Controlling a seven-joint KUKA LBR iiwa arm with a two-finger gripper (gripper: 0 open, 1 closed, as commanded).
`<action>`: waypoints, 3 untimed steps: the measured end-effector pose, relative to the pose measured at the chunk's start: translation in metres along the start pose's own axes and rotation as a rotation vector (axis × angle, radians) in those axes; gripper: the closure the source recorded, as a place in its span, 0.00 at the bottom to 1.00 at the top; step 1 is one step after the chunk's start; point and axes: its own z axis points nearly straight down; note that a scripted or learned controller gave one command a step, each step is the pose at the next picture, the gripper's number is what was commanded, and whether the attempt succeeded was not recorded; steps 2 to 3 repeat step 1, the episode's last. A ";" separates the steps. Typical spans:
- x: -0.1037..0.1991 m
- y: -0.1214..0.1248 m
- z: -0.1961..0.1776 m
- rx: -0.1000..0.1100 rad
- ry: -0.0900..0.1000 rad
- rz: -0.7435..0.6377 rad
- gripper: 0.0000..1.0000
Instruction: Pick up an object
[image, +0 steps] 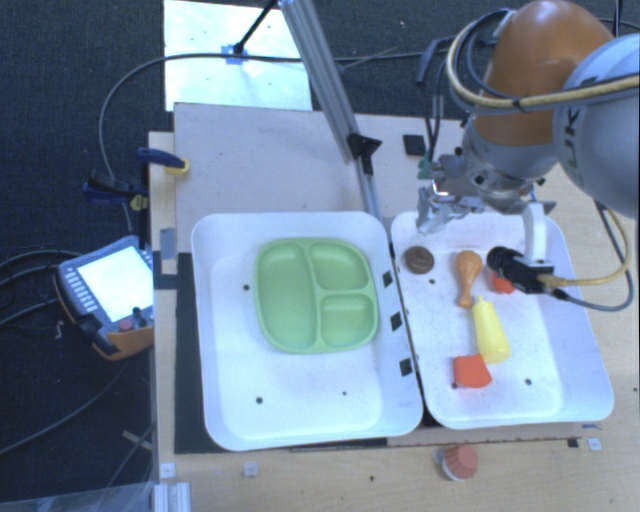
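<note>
Pincer (437, 215): hangs over the far left corner of the right bin (580, 395), metal tips pointing down. Whether it is released or clenched you cannot tell from this slant; nothing is visibly between the tips.

Nearest thing: brown round piece (418, 260), just below and beside the tips, apart from them, lying flat on the bin floor.

Other candidates: tan drumstick-shaped toy (467, 276) just right of the round piece; yellow bottle-like toy (490, 331) touching or nearly touching the drumstick's lower end; orange block (472, 371) near the bin's front; small red piece (502, 284) partly hidden by a black fitting on the arm.

Left bin (225, 400): carries a green divided tray (316, 295), well apart from the pincer.

Off the bins: reddish round thing (459, 461) on the surface at the front edge.

Step in hand: your approach, judged by the hover; no grasp made yet.

Next move calls for: a straight descent, centred on the brown round piece, tips straddling it. It lies low, so you'll need to go nearly to the floor.
</note>
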 end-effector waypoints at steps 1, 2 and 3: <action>0.049 -0.004 0.007 0.001 0.000 0.000 1.00; 0.049 -0.004 0.007 0.001 0.000 0.000 1.00; 0.049 -0.004 0.007 0.001 0.000 0.000 1.00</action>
